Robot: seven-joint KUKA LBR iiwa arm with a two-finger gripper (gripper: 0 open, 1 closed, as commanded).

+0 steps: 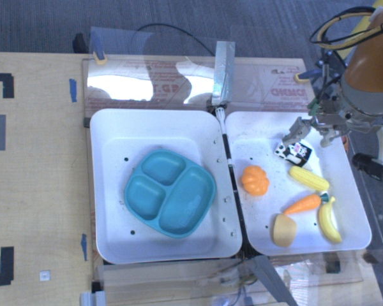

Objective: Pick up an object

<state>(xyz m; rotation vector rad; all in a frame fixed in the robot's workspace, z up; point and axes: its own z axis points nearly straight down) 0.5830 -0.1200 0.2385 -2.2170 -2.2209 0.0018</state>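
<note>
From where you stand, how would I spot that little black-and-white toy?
Look in the right-hand bin, near its far edge beside the robot's fingers. The black-and-white toy lies just beyond the yellow corn. It's the one dark, patchy piece among orange and yellow foods.

Left bin (108,190): sat left of the right bin, their inner walls touching.
Divided plate (170,192): lay in the left bin, near its middle.
Right bin (354,190): held six things.
Small patterned toy (293,152): lay toward the far side of the right bin, just below the gripper.
Gripper (311,130): hung over the right bin's far right part.
Corn (309,178): lay nearer than the patterned toy, slightly right.
Pumpkin (255,180): lay at the right bin's left side, well left of the corn.
Carrot (302,204): lay between corn and potato.
Potato (284,229): lay at the near edge, left of the banana.
Banana (329,220): lay at the near right, its far end touching the carrot's tip.
</note>
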